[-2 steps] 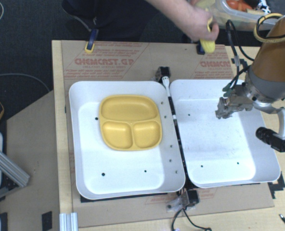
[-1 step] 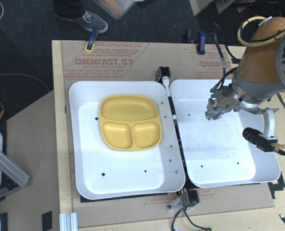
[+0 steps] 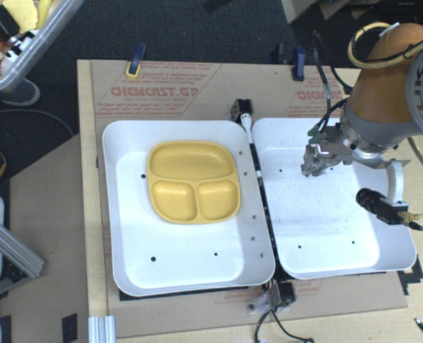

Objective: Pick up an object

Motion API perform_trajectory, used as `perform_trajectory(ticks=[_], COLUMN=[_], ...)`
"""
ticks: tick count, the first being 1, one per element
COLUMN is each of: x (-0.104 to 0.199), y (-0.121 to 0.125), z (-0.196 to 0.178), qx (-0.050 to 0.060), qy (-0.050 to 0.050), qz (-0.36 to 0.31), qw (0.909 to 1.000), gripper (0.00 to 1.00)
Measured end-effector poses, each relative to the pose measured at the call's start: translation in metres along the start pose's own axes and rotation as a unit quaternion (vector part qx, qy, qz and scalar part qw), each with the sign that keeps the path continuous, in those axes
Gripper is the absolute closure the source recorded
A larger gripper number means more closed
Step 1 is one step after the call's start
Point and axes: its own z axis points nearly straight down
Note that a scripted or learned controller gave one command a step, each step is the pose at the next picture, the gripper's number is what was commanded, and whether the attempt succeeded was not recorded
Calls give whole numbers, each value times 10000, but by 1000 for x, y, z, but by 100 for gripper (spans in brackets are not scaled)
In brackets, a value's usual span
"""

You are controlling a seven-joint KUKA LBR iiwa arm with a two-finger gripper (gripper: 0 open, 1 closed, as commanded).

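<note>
- The cardboard-topped counter (image 3: 197, 84) carries two shallow white plastic bins side by side.
- The left bin (image 3: 126, 263) holds a yellow three-compartment plastic tray (image 3: 193, 181), lying flat in its upper half.
- My claw (image 3: 316, 159) hangs over the right bin (image 3: 326, 249), well apart from the tray; how open it is, I cannot tell.

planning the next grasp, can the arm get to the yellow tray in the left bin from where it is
Probably yes: the yellow tray lies alone and uncovered in the left bin, while the gripper hangs over the right bin.

arm (image 3: 383, 120): grey | orange band (glossy) | black cables | metal pincer (image 3: 313, 164)
</note>
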Motion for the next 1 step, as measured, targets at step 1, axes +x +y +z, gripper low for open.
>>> perform_trajectory(ticks=[1], x=[-6], y=[-12], z=[-7], qx=[6], qy=[2], qz=[11], qw=[10000], gripper=[100])
